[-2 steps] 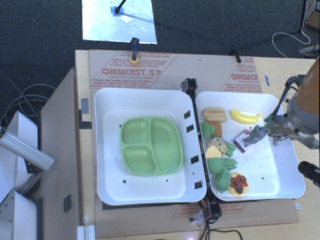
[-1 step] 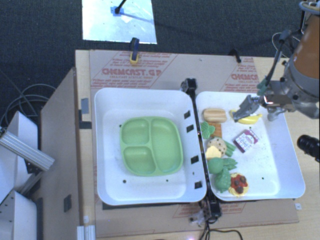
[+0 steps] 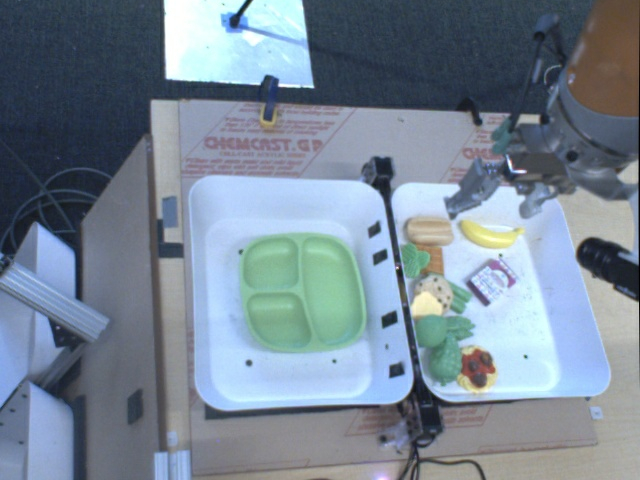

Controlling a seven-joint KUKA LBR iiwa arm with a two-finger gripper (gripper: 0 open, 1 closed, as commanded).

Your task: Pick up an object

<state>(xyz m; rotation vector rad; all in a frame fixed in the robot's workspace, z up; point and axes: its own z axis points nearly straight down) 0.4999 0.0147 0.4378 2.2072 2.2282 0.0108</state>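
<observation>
The claw [image 3: 503, 194] is wide open and holds nothing. Just below it lies the banana [image 3: 490, 233], with a bread roll [image 3: 429, 230] beside, inside the right bin [image 3: 575, 313]. Farther off, a green plate [image 3: 300, 292] sits in the left bin [image 3: 215, 268] on the tabletop [image 3: 120, 268].

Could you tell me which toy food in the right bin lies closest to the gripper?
The yellow banana, just below the gripper; the bun lies farther left.

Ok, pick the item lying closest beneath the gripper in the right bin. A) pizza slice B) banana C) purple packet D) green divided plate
B, the banana lies just below the open gripper at the top of the right bin, with nothing held between its fingers.
</observation>
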